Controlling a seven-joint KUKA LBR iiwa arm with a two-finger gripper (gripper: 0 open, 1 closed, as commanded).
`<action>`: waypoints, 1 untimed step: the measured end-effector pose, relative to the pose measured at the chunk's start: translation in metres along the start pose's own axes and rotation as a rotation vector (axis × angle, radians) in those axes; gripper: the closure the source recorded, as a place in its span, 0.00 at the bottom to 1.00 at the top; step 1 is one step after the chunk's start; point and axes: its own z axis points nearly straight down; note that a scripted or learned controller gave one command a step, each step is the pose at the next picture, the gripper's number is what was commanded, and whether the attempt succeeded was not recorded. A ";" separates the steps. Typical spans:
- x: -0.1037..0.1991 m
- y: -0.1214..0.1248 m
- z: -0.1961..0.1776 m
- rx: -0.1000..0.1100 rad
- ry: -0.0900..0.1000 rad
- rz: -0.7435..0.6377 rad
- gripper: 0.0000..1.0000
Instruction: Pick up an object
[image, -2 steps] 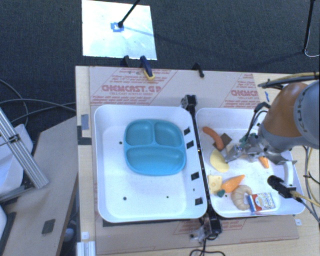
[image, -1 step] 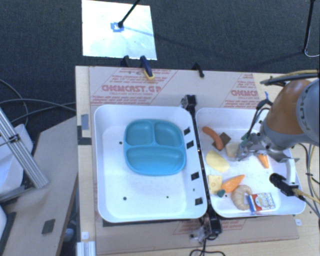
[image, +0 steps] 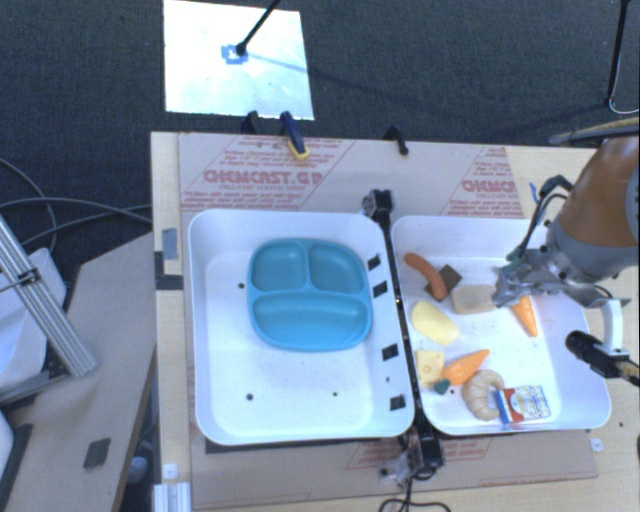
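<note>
Orange, the small tapered plastic carrot (image: 525, 316) lies just beside my gripper (image: 513, 290), long axis pointing toward the bin's front; my grip state I cannot tell.

Robot lab: 2 white bins (image: 300, 225) on clamped bench (image: 340, 160), cables (image: 60, 205), dark carpet.

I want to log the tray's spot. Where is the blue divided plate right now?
The blue divided plate lies in the left bin, toward its upper middle, across the divider from the food items in the right bin.
</note>
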 end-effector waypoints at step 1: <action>-0.001 0.008 -0.063 -0.002 0.000 -0.005 1.00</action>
